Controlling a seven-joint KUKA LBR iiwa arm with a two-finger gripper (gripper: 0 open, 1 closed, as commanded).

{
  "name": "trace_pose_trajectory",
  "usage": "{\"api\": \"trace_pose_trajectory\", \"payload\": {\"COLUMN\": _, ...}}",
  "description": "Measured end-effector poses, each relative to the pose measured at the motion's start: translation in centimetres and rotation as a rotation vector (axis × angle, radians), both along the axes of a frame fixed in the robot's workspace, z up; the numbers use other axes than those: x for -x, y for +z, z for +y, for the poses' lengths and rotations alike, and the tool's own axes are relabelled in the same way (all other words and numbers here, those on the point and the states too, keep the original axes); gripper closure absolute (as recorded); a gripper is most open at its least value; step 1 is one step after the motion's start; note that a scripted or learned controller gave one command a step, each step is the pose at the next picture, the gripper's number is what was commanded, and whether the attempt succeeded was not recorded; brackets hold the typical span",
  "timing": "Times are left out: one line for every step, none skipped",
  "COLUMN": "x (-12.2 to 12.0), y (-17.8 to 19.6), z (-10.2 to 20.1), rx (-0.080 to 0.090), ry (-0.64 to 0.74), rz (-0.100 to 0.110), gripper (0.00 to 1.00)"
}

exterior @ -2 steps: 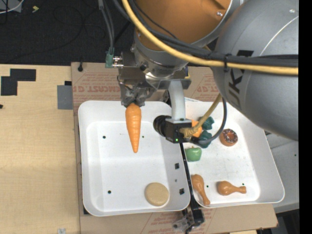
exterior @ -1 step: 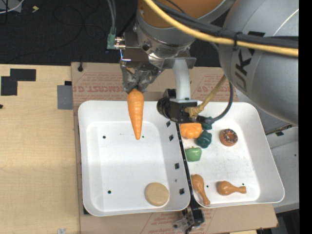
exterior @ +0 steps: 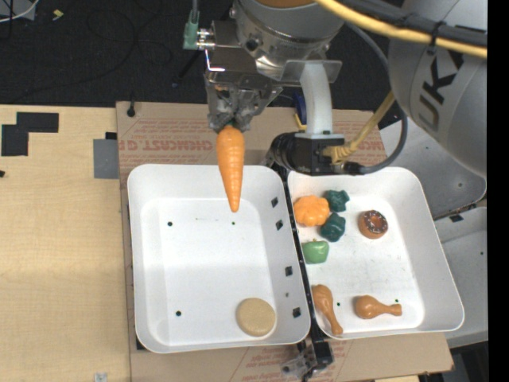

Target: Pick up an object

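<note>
Gripper [exterior: 231,122] is up over the far edge of the left bin [exterior: 151,213], fingers pinched on the thick top end of the carrot [exterior: 231,168]. Carrot hangs point-down, roughly vertical, tip over the far part of the left bin's floor, looks clear of the surface but can't confirm from this angle. Arm body w/ orange band comes in from upper right, yellow cable looped across it. Left bin otherwise has a round tan disc [exterior: 256,317], cookie-like, near the front edge toward the divider side. Right bin [exterior: 429,237] holds the rest: orange pumpkin-ish piece [exterior: 311,210] near the divider, two dark teal lumps [exterior: 337,200] [exterior: 333,228] just beside it to the right, one above the other, green piece [exterior: 316,251] just below those, choc donut [exterior: 372,224] further right on its own, well apart from the cluster. Front of right bin: two brown drumsticks, one [exterior: 327,307] angled along the divider, other [exterior: 375,308] lying roughly horizontal beside it, not touching. Bins sit side by side on cardboard sheet [exterior: 167,130] over a light wood bench [exterior: 56,253].
</note>
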State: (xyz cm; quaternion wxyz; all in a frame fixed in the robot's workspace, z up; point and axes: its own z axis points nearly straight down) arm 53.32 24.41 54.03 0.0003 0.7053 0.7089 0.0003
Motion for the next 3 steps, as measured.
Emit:
{"api": "trace_pose_trajectory", "payload": {"x": -6.0, "y": -0.4, "z": -2.8, "rx": 0.003, "ry": -0.008, "rz": 0.004, "gripper": 1.0}}
{"api": "trace_pose_trajectory", "payload": {"x": -3.9, "y": -9.8, "z": 0.0, "rx": 0.005, "ry": -0.002, "rz": 0.015, "gripper": 1.0}}
{"api": "trace_pose_trajectory", "payload": {"x": -4.3, "y": -4.9, "z": 0.0, "rx": 0.0, "ry": 0.0, "rz": 0.001, "gripper": 1.0}}
